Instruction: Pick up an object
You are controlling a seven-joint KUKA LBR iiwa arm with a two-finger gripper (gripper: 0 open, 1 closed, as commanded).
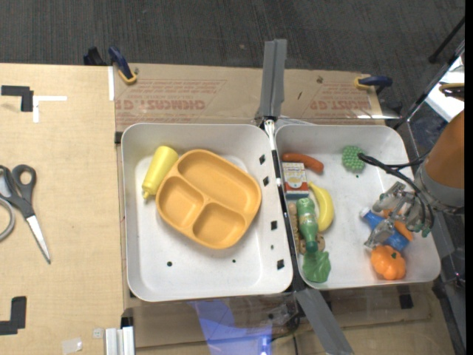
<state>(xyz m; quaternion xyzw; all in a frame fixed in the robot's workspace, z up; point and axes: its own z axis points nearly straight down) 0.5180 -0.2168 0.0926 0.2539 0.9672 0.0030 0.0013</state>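
We list two white bins side by side: the left bin (140, 272) bears a yellow tray (209, 197) with three compartments and a yellow bottle (157, 170) lying at the tray's upper left, touching its rim. The right bin (347, 268) bears, down its left wall, a sausage (303, 161), a small carton (295, 178), a banana (323, 206) and a green bottle (309, 231) lying lengthwise with a green lump (317, 267) at its lower end; a green ball (353, 159) sits near the top wall, well apart from these. At the right end of that bin we note the gripper (389, 214) low over the floor, metal fingers pointing toward the bin's left, with a blue piece (372, 216) and an orange piece (400, 238) crowded against it and an orange pumpkin (389, 263) just below, near the bin's bottom wall. We judge the task as under way but not done: the gripper is down among the objects at the pick stage, nothing is lifted clear of the bin, and a lift is left. The fingers look parted rather than pressed together; the blue piece lies at their tips, but we cannot tell that it sits between them, so we record no hold.
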